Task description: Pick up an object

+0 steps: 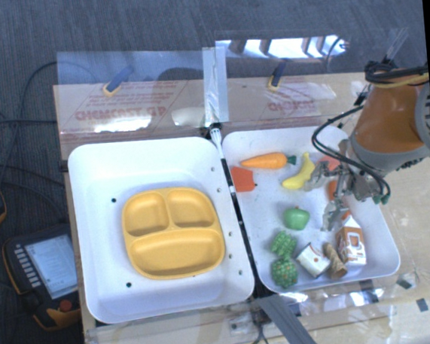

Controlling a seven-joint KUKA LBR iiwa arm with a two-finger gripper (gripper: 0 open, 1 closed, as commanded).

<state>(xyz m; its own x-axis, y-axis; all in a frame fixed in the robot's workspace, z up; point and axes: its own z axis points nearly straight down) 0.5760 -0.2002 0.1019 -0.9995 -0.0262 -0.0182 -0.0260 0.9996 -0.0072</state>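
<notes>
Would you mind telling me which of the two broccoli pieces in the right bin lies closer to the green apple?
The upper broccoli piece, just below the green apple. The other broccoli piece sits farther down, by the right bin's front wall.

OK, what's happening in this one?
A robot arm reaches in over the right bin, which holds toy food: a carrot, banana, green apple, broccoli and a small carton. Its gripper hangs low near the carton. The left bin holds a yellow divided plate.
</notes>
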